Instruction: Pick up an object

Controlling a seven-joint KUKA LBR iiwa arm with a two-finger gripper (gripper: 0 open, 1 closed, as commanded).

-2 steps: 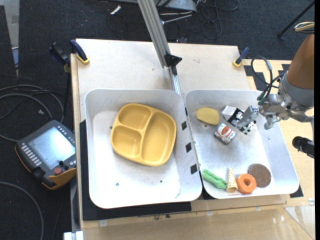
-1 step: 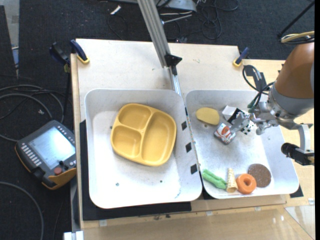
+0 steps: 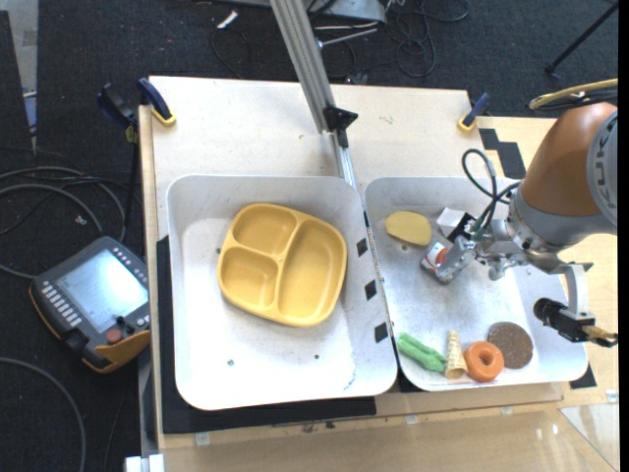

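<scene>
In the right bin (image 3: pixel 550 357) lie a flat yellow oval piece (image 3: pixel 408 228), a green bean-like piece (image 3: pixel 421 352), a cream cone (image 3: pixel 453 354), an orange ring (image 3: pixel 484 360) and a brown round disc (image 3: pixel 510 344). My gripper (image 3: pixel 442 260) hangs low over the bin's upper middle, just right of and below the yellow oval piece. Its tip is grey with a red patch. Nothing shows between its tips.
The left bin (image 3: pixel 197 362) holds a yellow divided plate (image 3: pixel 282 263). A slanted metal bar (image 3: pixel 305 52) rises from between the bins toward the top. A teach pendant (image 3: pixel 93 303) lies on the floor at left. Cables loop around the wrist (image 3: pixel 482 180).
</scene>
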